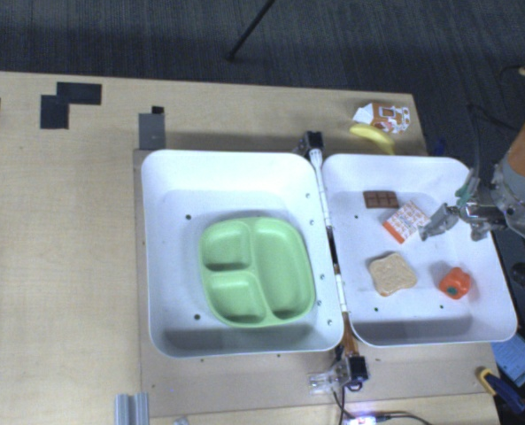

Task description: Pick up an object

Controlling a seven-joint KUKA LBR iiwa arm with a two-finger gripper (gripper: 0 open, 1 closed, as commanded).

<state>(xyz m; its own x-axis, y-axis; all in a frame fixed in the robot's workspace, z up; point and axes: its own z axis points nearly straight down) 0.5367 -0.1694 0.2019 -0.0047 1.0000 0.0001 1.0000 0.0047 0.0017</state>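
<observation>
- Gripper [457, 217] — over the right bin's [488, 326] right edge, fingers spread, grasping nothing.
- Packet [405, 222], chocolate bar [381, 200] — far half; packet just beside fingertips.
- Bread slice [392, 274] centre, orange toy [455, 283] near right edge — well apart.
- Green tray [256, 271] — left bin [165, 237].

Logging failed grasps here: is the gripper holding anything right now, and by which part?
Nothing is held. The gripper hovers over the right bin, beside the orange-and-white packet.
</observation>
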